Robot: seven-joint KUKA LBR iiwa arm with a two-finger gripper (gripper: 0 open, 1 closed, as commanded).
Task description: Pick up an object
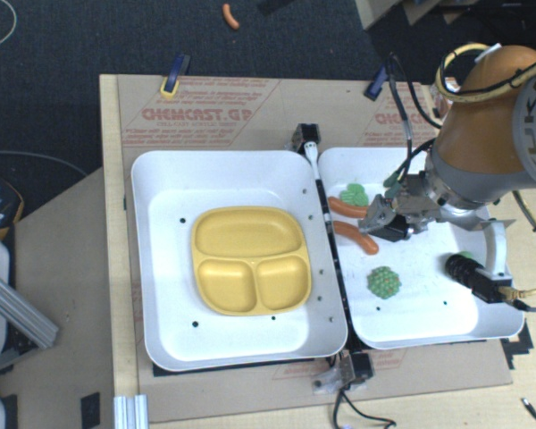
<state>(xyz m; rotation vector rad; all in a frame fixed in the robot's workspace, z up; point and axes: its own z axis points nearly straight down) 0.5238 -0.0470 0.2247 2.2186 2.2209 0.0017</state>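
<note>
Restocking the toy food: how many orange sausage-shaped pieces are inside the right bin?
2: one orange sausage-shaped piece by the bin's left wall, another just below it. The arm may hide more.

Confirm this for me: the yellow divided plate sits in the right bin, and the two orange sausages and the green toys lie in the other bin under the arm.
Not quite. The camera view shows the yellow divided plate in the left bin, not the right. The rest stands: the two orange sausages and the green toys lie in the right bin, under the arm.
</note>
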